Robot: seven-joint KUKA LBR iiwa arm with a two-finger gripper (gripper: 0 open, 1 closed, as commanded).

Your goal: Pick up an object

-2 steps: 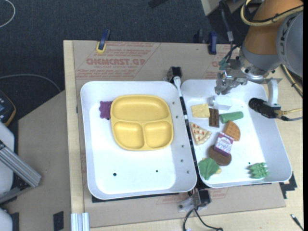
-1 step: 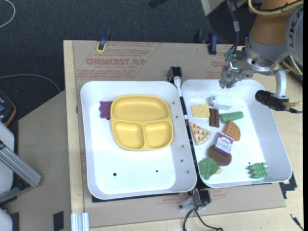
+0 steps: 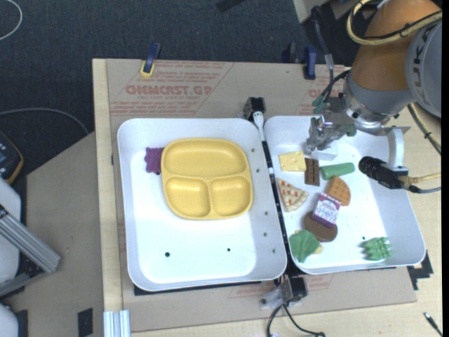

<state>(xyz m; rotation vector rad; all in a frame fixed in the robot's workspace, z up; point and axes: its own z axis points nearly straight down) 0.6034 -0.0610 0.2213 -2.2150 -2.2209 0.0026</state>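
1. Gripper (image 3: 317, 144): hangs over the upper part of the right bin (image 3: 400, 209), at the end of the grey arm with its orange band (image 3: 394, 30). The view does not resolve its state or whether it grips anything.
2. Yellow cheese-like square (image 3: 292, 162): just below and to the left of the gripper, flat on the bin floor.
3. Brown bar (image 3: 312, 170): directly below the gripper, upright in the view, touching the yellow square's right edge.
4. Green elongated piece (image 3: 337, 168): just below and right of the gripper, beside the brown bar.
5. Orange waffle-like piece (image 3: 338, 189): further below, to the right.
6. Pizza-slice toy (image 3: 292, 194): below and to the left, near the divide between the bins.
7. Purple packet (image 3: 326, 208) and brown disc (image 3: 320, 227): well below the gripper, the packet overlapping the disc's upper edge.
8. Leafy green toy (image 3: 304, 245): beyond the disc, near the bin's lower rim.
9. Small green cluster (image 3: 376, 248): far below and right, in the bin's lower right corner.
10. Left bin (image 3: 133, 209): well to the left of the gripper; holds a yellow divided plate (image 3: 207, 177) with a purple item (image 3: 153, 160) touching its left edge.
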